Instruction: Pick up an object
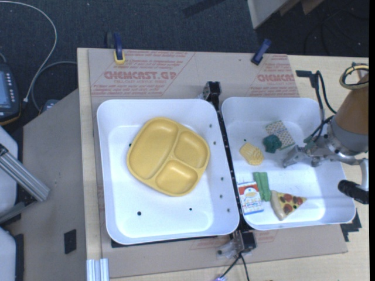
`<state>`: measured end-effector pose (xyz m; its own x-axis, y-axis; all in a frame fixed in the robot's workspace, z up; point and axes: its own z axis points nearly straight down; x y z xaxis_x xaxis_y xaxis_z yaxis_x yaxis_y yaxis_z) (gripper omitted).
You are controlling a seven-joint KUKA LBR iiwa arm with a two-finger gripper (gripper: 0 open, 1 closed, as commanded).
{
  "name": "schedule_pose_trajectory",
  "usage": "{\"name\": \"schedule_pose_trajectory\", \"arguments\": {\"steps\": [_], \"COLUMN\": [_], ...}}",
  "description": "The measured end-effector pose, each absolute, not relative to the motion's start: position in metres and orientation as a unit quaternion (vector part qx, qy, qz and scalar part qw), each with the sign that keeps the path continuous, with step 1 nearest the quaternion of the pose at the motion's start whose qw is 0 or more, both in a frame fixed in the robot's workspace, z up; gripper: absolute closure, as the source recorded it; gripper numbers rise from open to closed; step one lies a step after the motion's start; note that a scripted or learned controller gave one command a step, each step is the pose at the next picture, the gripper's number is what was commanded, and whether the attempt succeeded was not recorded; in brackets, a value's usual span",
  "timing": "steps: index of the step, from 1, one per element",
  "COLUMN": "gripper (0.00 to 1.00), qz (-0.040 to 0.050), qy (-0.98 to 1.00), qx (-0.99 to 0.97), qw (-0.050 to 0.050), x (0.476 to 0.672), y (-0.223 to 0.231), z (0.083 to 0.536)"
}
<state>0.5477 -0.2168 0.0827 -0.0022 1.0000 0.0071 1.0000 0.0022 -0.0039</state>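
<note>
Left bin (111,174): one yellow divided plate (168,156). Right bin (334,212): one corn piece (252,153), teal toy (272,142), patterned cloth (281,131), green stick (262,185), carton (249,197), pizza slice (286,204). Gripper (291,158), just right of the teal toy, holds nothing; its opening cannot be told.

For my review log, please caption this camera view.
Gripper hovers in the right bin near toy foods; yellow divided plate lies in the left bin.
</note>
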Motion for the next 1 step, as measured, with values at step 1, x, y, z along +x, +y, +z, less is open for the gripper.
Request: {"name": "schedule_pose_trajectory", "arguments": {"steps": [1], "gripper": [1.0], "qz": [-0.0006], "qy": [-0.708], "qx": [-0.707], "qw": [0.001], "x": [0.5479], "y": [-0.2184], "z": [0.0949]}}
